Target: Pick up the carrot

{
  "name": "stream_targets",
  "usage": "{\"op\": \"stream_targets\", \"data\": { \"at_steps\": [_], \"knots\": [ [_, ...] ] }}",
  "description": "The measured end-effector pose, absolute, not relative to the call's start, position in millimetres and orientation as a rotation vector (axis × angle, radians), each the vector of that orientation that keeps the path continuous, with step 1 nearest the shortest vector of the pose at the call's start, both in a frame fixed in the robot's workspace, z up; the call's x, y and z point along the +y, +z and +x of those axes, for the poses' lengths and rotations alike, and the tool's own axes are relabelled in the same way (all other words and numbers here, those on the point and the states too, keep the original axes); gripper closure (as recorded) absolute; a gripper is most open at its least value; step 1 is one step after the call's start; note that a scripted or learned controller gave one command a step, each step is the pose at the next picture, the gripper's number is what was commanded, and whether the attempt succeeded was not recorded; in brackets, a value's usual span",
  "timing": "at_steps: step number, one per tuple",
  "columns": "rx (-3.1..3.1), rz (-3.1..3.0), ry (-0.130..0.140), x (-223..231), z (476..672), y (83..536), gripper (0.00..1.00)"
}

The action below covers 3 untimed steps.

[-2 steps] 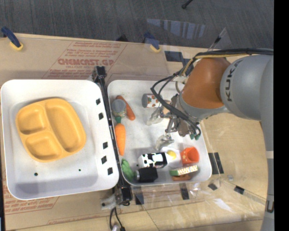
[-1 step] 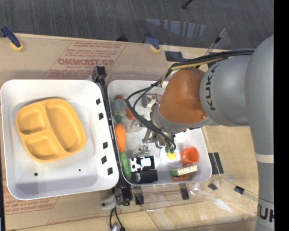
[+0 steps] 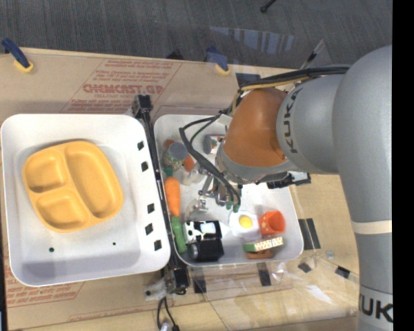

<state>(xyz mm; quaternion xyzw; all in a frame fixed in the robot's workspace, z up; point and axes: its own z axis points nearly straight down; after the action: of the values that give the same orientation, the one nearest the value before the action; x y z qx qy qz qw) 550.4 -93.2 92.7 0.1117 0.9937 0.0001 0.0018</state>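
The carrot [image 3: 172, 194], orange with a green top, lies lengthwise along the left wall of the right bin [image 3: 290, 205]. My gripper [image 3: 219, 194] hangs over the middle of that bin, a short way to the right of the carrot and apart from it. Nothing shows in its grasp. The orange band and grey wrist hide the bin's back right part.
In the right bin lie a fried-egg toy [image 3: 245, 221], an orange cup [image 3: 272, 221], a black-and-white toy [image 3: 203, 230], a black block [image 3: 207, 249] and a clear jar [image 3: 172, 154]. The left bin [image 3: 27, 261] holds a yellow divided plate [image 3: 72, 184].
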Motion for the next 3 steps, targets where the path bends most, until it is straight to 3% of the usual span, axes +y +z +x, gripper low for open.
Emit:
{"op": "stream_targets", "data": {
  "at_steps": [1,2,3],
  "knots": [
    [3.012,0.876,-0.001,-128,615.5,94,0.00],
    [3.118,0.379,-0.004,-196,572.0,93,0.00],
    [3.117,0.389,0.001,-210,501.1,93,0.00]
  ]
}}
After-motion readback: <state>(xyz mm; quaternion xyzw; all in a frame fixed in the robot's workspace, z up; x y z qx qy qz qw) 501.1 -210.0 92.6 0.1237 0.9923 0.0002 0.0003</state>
